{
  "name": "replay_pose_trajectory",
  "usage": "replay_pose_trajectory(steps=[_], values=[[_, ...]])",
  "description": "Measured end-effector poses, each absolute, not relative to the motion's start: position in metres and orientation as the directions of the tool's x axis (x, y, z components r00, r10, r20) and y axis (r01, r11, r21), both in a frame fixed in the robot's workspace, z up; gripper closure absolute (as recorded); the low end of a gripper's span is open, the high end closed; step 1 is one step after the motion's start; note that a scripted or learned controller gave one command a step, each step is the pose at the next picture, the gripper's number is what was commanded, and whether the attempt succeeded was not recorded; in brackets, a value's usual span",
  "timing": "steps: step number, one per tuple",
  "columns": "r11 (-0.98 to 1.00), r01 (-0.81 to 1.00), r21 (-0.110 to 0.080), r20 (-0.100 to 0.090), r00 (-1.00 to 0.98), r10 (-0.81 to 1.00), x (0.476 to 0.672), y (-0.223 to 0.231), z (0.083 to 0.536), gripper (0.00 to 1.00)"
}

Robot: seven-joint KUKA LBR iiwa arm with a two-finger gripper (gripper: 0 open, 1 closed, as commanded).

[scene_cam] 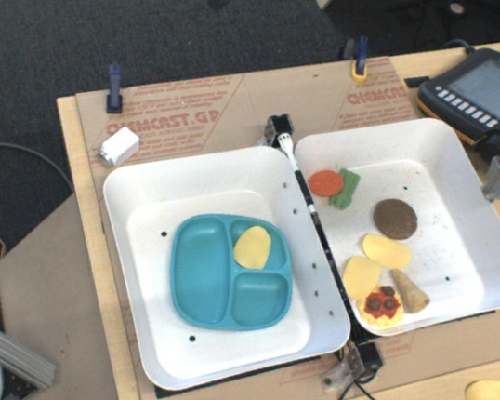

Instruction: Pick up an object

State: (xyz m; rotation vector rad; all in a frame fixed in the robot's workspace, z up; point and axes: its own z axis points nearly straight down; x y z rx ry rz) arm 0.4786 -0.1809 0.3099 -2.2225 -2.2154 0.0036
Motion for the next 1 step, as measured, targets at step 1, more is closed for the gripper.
replay_pose_trajectory(steps=[1], values=[[-0.004, 1.000, 0.002, -0.004, 0.004, 1.000, 0.4790, -0.2268, 0.3080, 1.00]])
